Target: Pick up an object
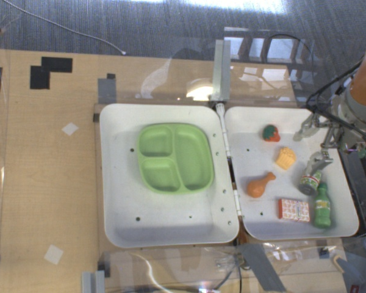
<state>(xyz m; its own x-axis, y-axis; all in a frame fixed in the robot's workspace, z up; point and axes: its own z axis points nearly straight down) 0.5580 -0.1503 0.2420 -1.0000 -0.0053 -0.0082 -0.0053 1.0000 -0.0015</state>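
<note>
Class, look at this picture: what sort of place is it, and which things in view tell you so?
Most likely a robotics lab test bench. A robot arm with its hand reaches over two white bins; one holds a green tray, the other toy items such as a green bottle. Loose cables run across the floor.

Print on the red box (293,210) is too small to read

Two white bins sit side by side on the bench. The left bin (119,224) holds a green divided plate (174,157). The right bin (250,221) holds a red-and-green toy (270,133), a yellow piece (285,159), an orange drumstick (260,185), a small printed box (294,210), a green bottle (321,206) and a can (309,182). The gripper (314,145) hangs at the frame's right, one finger just above the can.
</note>
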